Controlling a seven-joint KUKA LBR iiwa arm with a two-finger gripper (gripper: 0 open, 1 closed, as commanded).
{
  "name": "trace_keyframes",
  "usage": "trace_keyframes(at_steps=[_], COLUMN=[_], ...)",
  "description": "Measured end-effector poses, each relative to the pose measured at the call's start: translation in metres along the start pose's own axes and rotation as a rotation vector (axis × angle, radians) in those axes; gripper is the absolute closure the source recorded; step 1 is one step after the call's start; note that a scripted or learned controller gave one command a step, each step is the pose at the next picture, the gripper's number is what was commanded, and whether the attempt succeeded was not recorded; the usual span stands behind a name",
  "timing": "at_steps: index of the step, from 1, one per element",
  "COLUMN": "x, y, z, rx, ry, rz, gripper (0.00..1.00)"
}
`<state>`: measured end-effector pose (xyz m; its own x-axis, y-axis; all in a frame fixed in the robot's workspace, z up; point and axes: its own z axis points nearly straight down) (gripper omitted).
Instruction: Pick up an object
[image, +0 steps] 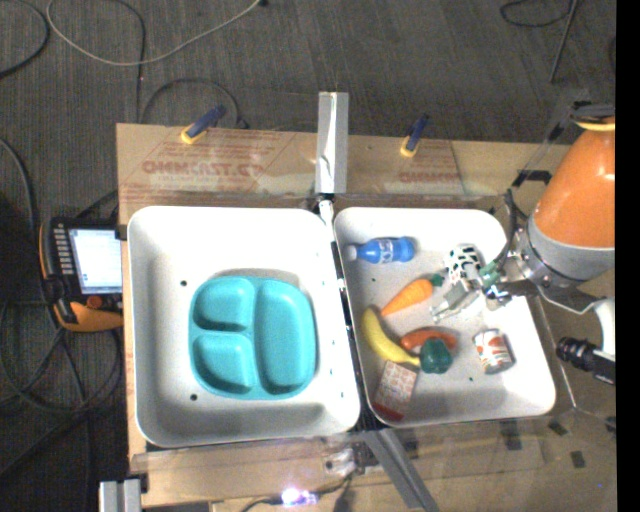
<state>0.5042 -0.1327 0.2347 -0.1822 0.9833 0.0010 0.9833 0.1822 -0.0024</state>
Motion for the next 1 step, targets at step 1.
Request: trace_keyframes(at_steps=[1], x=[-0.0118], y=[0.0233], z=[-0.0411], rx=[-0.002], ry=[-0.001], rz=[-0.106], gripper=[0.0])
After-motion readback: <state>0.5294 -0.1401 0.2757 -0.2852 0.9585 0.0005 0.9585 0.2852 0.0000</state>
